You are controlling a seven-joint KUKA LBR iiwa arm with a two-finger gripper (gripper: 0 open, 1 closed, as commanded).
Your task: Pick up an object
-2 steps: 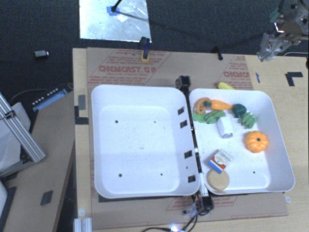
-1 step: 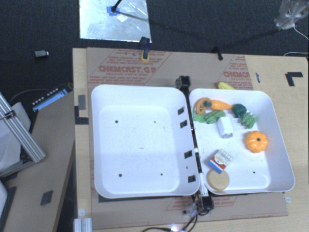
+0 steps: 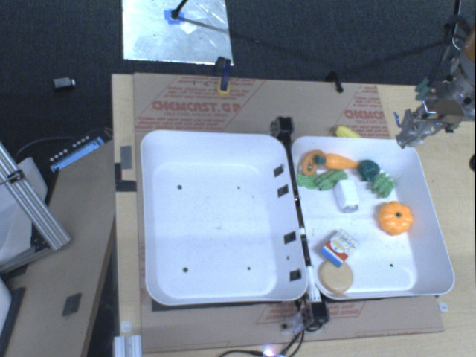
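The right bin (image 3: 435,262) holds several toy foods: an orange pumpkin (image 3: 394,218), a carrot (image 3: 340,161), a green pea pod (image 3: 320,179), a broccoli piece (image 3: 368,169), a leafy green piece (image 3: 384,184), a white cylinder (image 3: 346,195), a small red, white and blue packet (image 3: 337,249) and a tan round disc (image 3: 335,277). A yellow banana (image 3: 346,132) lies on the cardboard just behind the bin. My gripper (image 3: 410,134) hangs above the bin's far right corner, apart from all of these, with nothing seen between its fingers.
The left bin (image 3: 163,274) sits beside the right one, joined by a black divider with clips (image 3: 291,199). A reflective sheet (image 3: 176,21) lies at the back. Metal framing (image 3: 26,199) stands at the left edge.
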